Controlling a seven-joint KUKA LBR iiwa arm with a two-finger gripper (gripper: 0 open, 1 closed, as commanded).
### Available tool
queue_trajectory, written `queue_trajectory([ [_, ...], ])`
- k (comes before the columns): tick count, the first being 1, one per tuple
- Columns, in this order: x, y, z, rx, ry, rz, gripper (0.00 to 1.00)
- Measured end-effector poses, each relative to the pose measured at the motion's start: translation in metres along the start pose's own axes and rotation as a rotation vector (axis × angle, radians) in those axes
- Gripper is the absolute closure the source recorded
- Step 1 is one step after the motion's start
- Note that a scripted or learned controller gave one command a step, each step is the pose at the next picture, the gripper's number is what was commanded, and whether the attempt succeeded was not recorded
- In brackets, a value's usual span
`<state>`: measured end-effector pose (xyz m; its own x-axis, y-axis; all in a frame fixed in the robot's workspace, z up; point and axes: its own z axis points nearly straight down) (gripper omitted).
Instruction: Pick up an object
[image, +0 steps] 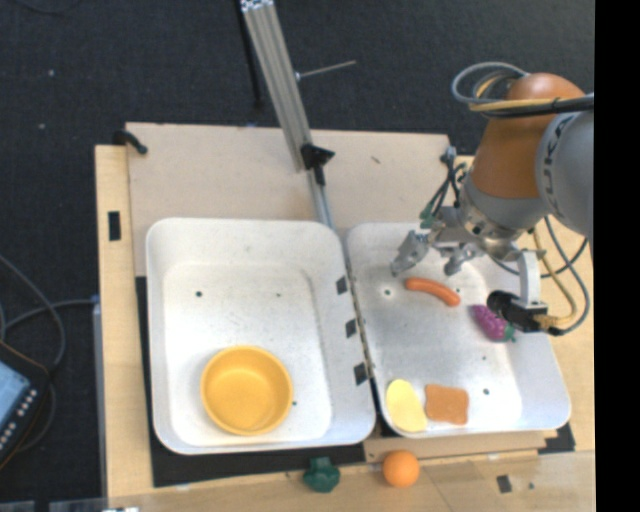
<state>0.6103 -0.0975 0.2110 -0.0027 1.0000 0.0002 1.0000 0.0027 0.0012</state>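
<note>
Nearest objects: small orange ball (400, 468) and dark green toy (321, 474), on the table (230, 165) at the bottom edge of the frame, outside both bins.
Left bin: shallow white tray (180, 250) holding a round yellow plastic bowl (247, 389), lower left of centre.
Right bin: shallow white tray (540, 395) holding a pale yellow oval piece (404, 404) touching an orange square piece (447, 404) at its lower edge, and a purple grape-like toy (488, 321) at its right side.
Task object: slim orange toy sausage (432, 290), lying flat in the upper part of the right bin.
Long axis: runs upper left to lower right, slightly tilted across the frame.
Claw: metal claw (433, 252) spread wide, holding nothing, just above the sausage.
Risk: my judgement is that the fingers line up along the sausage, not across it, so closing could push it away or miss.
</note>
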Motion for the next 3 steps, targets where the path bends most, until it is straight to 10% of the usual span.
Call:
queue_trajectory([
  [3, -0.006, -0.008, 0.105, 0.006, -0.002, 0.003, 0.0],
])
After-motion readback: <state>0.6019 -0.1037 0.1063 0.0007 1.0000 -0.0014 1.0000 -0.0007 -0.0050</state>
